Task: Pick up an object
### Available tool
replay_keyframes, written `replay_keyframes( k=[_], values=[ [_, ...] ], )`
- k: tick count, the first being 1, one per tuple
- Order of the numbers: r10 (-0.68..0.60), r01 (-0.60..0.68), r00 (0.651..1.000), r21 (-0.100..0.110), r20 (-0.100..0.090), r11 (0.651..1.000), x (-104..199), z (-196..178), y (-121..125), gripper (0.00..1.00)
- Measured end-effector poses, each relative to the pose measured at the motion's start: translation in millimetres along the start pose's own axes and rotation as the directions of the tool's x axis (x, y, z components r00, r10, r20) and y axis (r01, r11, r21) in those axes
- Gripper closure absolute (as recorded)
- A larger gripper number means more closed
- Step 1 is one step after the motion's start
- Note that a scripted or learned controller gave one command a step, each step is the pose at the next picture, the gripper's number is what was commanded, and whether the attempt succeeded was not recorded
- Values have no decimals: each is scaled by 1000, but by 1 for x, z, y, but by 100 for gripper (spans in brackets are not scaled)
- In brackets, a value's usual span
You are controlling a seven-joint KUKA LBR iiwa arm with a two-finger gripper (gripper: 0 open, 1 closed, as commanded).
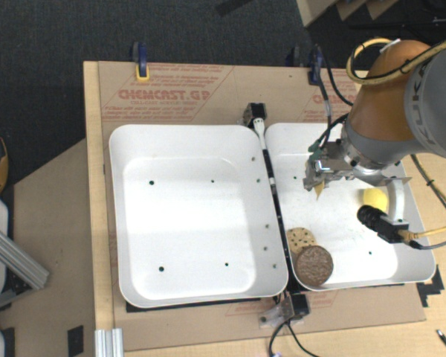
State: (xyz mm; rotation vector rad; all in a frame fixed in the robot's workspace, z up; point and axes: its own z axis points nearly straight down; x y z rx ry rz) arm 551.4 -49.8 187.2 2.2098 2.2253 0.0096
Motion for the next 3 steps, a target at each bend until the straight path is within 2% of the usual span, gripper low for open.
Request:
replay_keyframes(
  k=[1, 2, 3],
  values=[
    [3, -3, 1000, 12, -2, 1000, 41, 3, -19, 100],
    [5, -5, 1000, 12, -1, 1000, 63, 2, -34, 100],
    [3, -3, 1000, -11, -2, 1000, 80, -221, -44, 100]
  ],
)
